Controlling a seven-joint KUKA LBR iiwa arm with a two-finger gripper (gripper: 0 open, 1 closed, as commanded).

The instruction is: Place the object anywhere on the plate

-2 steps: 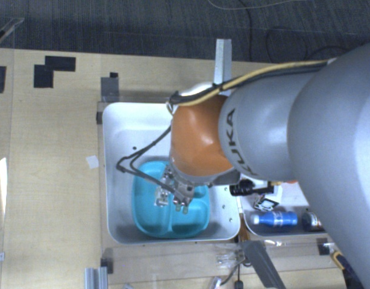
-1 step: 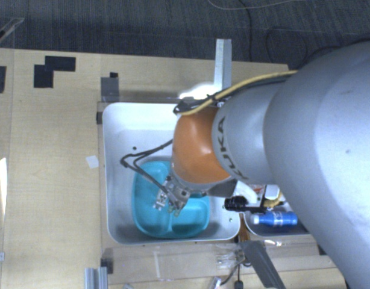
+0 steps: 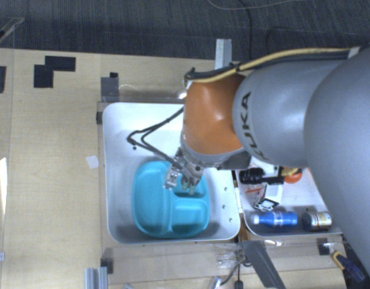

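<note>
In the camera view, the grey arm (image 3: 293,113) comes in from the right of the frame and covers most of its upper right, its orange band (image 3: 209,119) hanging above the left bin (image 3: 116,161). The claw (image 3: 184,179) sits low over the upper right part of the blue divided plate (image 3: 152,203), which lies on the floor of the left bin, at the lower centre of the frame. Whether the claw is wide, narrow or holding something cannot be told from this angle. A darker teal patch shows on the plate just beneath it (object or shadow, it cannot be said). In the right bin (image 3: 296,196), at the lower right, a blue bottle (image 3: 275,219) lies on its side, with a small metal cylinder (image 3: 317,220) just beside it to the right. A white card with black marks (image 3: 264,200) lies near them, above the bottle. The pale wooden worktop (image 3: 46,179) stretches to the left, with black squares (image 3: 52,68) at the upper left of the frame.
</note>
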